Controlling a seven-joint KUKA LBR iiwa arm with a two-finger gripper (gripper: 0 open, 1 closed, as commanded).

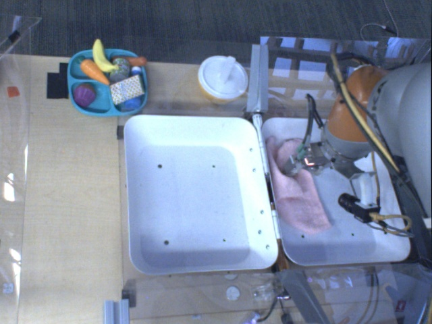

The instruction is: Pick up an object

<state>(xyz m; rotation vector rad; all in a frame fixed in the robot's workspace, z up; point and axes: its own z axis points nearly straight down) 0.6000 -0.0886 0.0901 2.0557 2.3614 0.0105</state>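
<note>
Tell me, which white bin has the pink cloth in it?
The right bin, the one under the arm. The pink cloth lies along its left side, with the gripper down on it. The left bin has no cloth.

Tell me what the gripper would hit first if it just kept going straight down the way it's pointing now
Most likely the pink cloth in the right bin. The gripper sits right over the cloth's upper part, pointing down at it. Depth is hard to judge from this slanted view, so it may already be touching.
</note>
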